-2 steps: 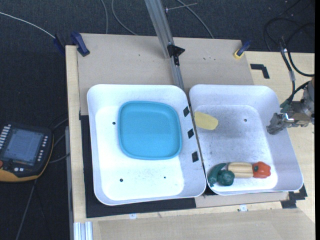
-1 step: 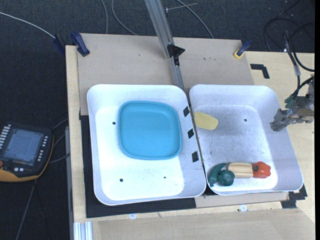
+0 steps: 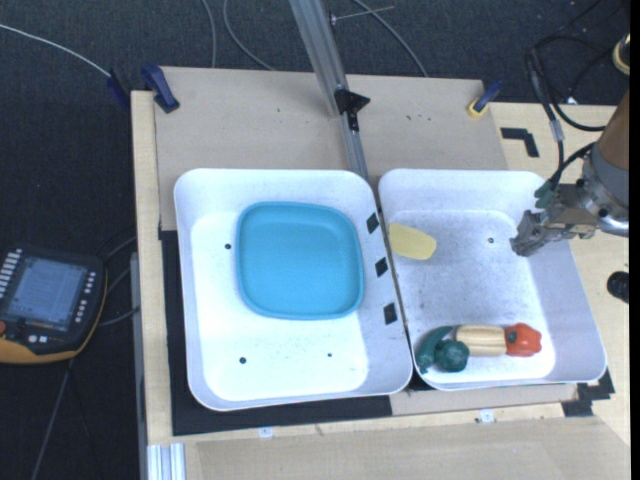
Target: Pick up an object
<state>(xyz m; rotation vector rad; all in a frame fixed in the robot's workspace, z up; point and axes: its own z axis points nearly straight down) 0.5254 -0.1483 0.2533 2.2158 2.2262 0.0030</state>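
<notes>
In the right white bin (image 3: 560,268) a pale yellow flat piece (image 3: 412,241) lies near the left wall. Along the front wall sit a dark green round object (image 3: 442,352), a tan cylinder (image 3: 481,340) and a red object (image 3: 523,340), side by side. My gripper (image 3: 530,236) hangs over the bin's right side, well apart from all of them, with nothing seen in it.
The left white bin (image 3: 200,298) holds a blue square plate (image 3: 300,259). A metal pole (image 3: 318,38) slants across the back of the bench. Blue and yellow clamps sit at the far bench corners. A handheld pendant (image 3: 45,303) lies on the floor at left.
</notes>
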